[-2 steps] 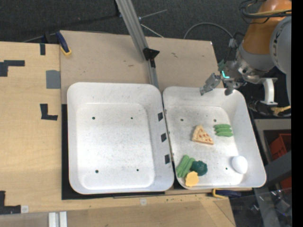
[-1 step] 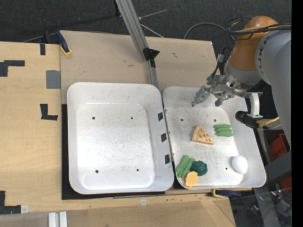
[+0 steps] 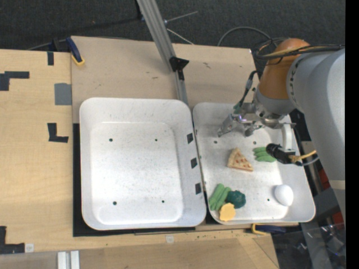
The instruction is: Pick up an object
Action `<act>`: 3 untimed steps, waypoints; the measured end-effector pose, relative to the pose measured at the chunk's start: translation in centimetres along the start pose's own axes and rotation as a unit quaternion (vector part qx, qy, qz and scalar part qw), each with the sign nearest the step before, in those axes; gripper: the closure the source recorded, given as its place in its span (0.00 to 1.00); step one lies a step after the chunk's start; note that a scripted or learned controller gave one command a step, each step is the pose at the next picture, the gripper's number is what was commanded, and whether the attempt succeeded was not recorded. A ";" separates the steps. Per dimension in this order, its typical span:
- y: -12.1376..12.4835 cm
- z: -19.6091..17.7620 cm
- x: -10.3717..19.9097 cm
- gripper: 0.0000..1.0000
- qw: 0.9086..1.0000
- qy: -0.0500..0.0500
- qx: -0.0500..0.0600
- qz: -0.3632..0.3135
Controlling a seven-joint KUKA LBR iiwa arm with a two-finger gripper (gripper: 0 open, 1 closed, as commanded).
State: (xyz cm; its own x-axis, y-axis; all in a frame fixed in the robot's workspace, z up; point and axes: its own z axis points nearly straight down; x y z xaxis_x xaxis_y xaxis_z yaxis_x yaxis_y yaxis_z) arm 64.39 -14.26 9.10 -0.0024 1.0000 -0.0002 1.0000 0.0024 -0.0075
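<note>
Grey two-finger gripper low in right white bin, jaws spread, empty. Tan waffle wedge nearby ungrasped. Pick not done.

One fixed camera looks down at a slant on both bins, arm entering from the right.

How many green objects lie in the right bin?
3: a light green piece near the right wall, a ridged green piece at the front-left, a dark green lump beside it. The arm may hide others.
</note>
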 end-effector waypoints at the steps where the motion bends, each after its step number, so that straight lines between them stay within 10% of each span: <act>1: 0.0 0.3 0.0 0.00 1.000 0.000 -0.002 0.000; 2: 0.0 -0.7 0.1 1.00 1.000 -0.001 -0.002 0.000; 3: 0.1 -5.0 0.1 1.00 1.000 0.000 -0.005 0.001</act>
State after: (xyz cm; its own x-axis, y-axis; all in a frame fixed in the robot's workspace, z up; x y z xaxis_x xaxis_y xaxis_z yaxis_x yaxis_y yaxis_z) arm 64.52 -14.20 14.10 -0.0013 1.0000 -0.0005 1.0000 0.0013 0.0032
